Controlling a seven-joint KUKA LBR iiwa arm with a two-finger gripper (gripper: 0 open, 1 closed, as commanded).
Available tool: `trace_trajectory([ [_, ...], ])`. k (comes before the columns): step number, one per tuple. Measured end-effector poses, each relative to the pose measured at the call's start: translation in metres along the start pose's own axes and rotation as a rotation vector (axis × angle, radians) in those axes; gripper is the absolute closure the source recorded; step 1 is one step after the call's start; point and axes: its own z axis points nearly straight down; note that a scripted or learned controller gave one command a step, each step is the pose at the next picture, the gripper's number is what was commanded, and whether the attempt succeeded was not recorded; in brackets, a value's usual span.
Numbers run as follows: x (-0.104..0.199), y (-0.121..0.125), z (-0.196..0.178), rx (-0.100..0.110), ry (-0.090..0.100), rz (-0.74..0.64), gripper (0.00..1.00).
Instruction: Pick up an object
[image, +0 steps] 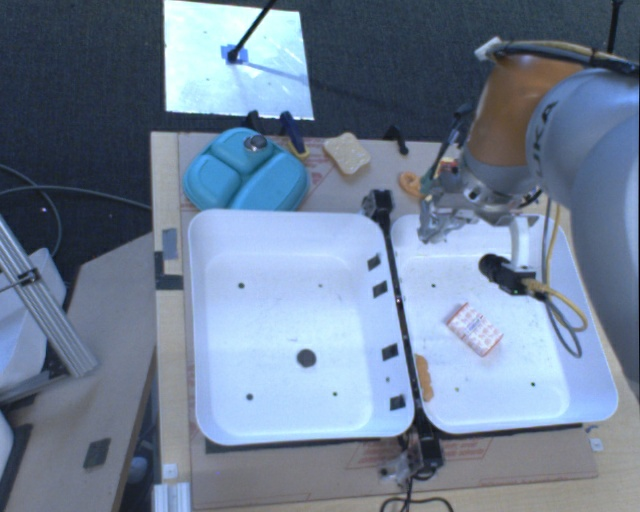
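Note:
My gripper (436, 226) hangs over the far left corner of the right bin (590, 385), below the arm's orange band (510, 100). A small pink-and-white packet (474, 329) lies flat in the middle of the right bin, nearer to me than the gripper and apart from it. An orange piece (423, 378) rests against that bin's left wall near the divider. In the left bin (215, 300) a small dark round disc (306, 357) lies near the middle. I see nothing held in the gripper.
Behind the bins on the bench sit a blue divided dish (245, 172), a toast-like slice (346, 153), an orange ring (411, 183) and a blue clip (293, 130). A black fitting with yellow cable (500, 270) hangs off the wrist over the right bin.

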Motion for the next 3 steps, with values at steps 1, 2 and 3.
trace_trajectory([
  [1,-0.053,-0.064,0.061,0.008,0.003,0.0,1.0],
  [2,0.033,-0.036,-0.004,-0.008,0.007,-0.017,1.0],
  [3,0.069,-0.101,0.001,0.005,0.006,-0.012,1.0],
])
